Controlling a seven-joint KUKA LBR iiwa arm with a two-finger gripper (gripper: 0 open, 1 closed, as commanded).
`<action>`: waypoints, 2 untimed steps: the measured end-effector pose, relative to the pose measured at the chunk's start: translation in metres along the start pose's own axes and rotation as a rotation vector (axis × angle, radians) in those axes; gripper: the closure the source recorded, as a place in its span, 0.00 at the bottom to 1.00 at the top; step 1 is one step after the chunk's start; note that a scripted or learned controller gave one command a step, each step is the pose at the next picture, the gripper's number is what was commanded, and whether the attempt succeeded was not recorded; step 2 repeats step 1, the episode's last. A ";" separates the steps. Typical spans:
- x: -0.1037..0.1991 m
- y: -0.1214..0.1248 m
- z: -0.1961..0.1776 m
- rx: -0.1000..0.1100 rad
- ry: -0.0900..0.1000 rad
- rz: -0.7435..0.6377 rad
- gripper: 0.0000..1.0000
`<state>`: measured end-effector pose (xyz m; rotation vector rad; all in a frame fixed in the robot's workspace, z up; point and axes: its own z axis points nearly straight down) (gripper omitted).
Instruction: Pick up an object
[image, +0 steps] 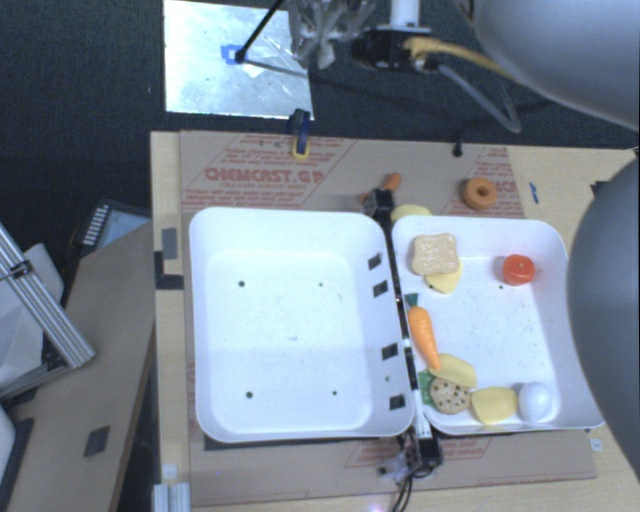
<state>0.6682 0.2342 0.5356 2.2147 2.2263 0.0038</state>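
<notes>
Where bins sit: "CHEMCAST" on board (262, 173).

Bright even light, soft focus, glare whitening the bins (290, 225), arm blurred

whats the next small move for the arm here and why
Probably swing over the right bin and line up above the tomato. It sits apart from the other items, while the carrot, toast and cookie are crowded along the divider. The gripper is up beyond the bench.
</notes>
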 end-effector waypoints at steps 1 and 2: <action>0.000 0.000 0.000 0.001 -0.001 0.000 1.00; 0.000 0.000 0.000 0.001 -0.001 0.000 1.00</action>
